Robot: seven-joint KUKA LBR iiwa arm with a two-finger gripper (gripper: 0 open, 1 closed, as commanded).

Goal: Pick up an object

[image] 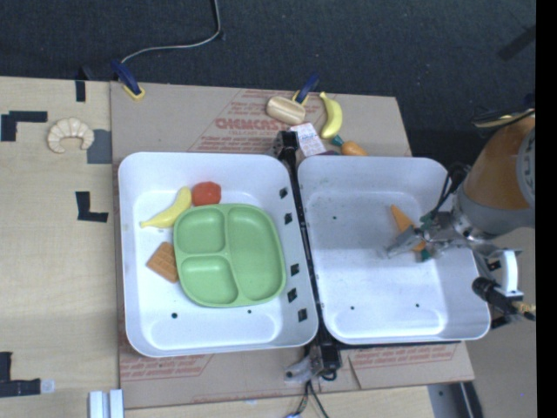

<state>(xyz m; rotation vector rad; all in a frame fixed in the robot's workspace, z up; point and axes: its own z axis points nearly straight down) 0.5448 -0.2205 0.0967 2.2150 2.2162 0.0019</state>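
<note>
In the right bin [374, 320] an orange carrot-shaped piece [400, 217] lies near the middle right. My gripper [406, 245] reaches in from the right, low over the bin floor, just below and beside that orange piece. A small orange and teal bit [421, 253] shows right at the gripper's lower side; I cannot tell whether it is held. The left bin [148, 320] holds a green divided plate [231, 253], a yellow banana [169, 212], a red tomato [206, 193] and an orange cracker [163, 261].
Behind the bins on the cardboard lie a bread roll [285, 109], a second banana [331, 115], a white packet [306, 138] and an orange item [352, 148]. A croissant [70, 134] sits at the far left. The arm's orange band [505, 168] stands over the right bin's edge.
</note>
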